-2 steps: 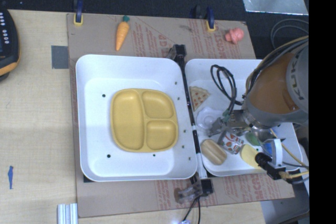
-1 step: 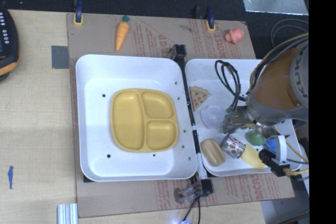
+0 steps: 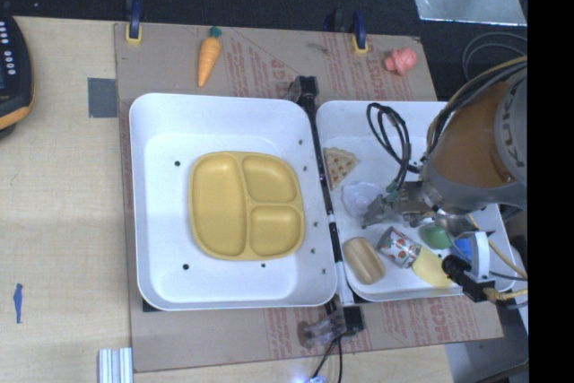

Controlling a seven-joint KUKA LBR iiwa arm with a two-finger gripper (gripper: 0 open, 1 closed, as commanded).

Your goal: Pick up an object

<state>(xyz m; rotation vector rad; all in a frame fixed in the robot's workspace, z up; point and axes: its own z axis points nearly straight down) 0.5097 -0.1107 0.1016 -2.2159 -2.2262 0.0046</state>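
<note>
1. So far nothing looks lifted: every object in the right bin appears to rest on its floor.
2. Candidates there are a pizza slice near the left wall, a clear wrapper below it, a bread roll at the front, a small can beside the roll, a yellow piece and a green piece.
3. The arm hangs low over the bin's right half, with the gripper down near the wrapper and just above the can.
4. Whether the gripper is spread or closed I cannot tell; nothing is visibly in it.
5. The left bin holds a yellow tray; a carrot and a pink toy lie outside on the bench.
6. Left to do, in my judgement: close on one object and raise it clear.
</note>
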